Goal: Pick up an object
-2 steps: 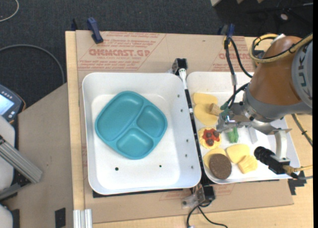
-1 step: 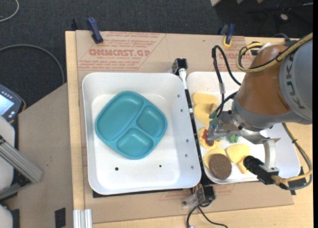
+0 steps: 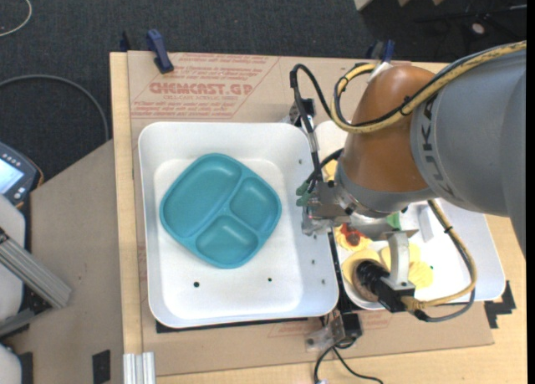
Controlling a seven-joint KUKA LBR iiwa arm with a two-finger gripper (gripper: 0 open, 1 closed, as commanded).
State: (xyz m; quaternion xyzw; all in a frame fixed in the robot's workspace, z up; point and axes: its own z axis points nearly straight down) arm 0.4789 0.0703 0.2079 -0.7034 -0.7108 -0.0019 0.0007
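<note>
A teal divided plate (image 3: 221, 208) with three compartments lies flat in the left white bin (image 3: 167, 290), turned at a slant. The arm covers most of the right bin (image 3: 489, 269). My gripper (image 3: 355, 232) hangs low over the right bin's left part, close to the wall between the bins, with the wrist hiding its tips. Around it I glimpse small things: something yellow (image 3: 420, 274), a green bit (image 3: 393, 222) and a red-orange bit (image 3: 351, 238). Nothing can be seen held.
The bins sit on a brown board (image 3: 201, 85) with red print. A blue clamp (image 3: 158, 49) holds the board's far left corner. Cables (image 3: 303, 94) loop along the bins' dividing wall. Two small dark dots mark the left bin's floor near its front.
</note>
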